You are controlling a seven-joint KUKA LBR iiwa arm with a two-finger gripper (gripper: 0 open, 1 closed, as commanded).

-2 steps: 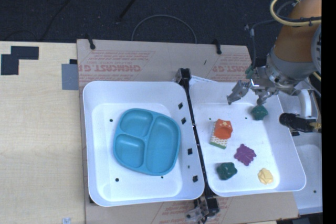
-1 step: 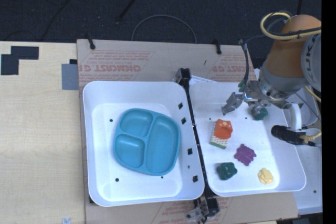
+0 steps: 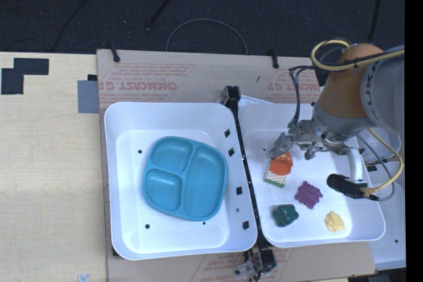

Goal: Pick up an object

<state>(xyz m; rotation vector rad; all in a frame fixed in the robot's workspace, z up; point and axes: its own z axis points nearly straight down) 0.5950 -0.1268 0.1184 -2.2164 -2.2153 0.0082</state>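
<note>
Yellow piece (image 3: 334, 221) lies well below the claw (image 3: 283, 148), which seemingly touches the orange object (image 3: 281, 165); finger state unclear

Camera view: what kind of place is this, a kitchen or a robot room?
Probably a robot lab, not a kitchen. A grey robot arm reaches over two white bins on a workbench, small toy-like objects lie in the right one, and cables run across the dark floor.
</note>
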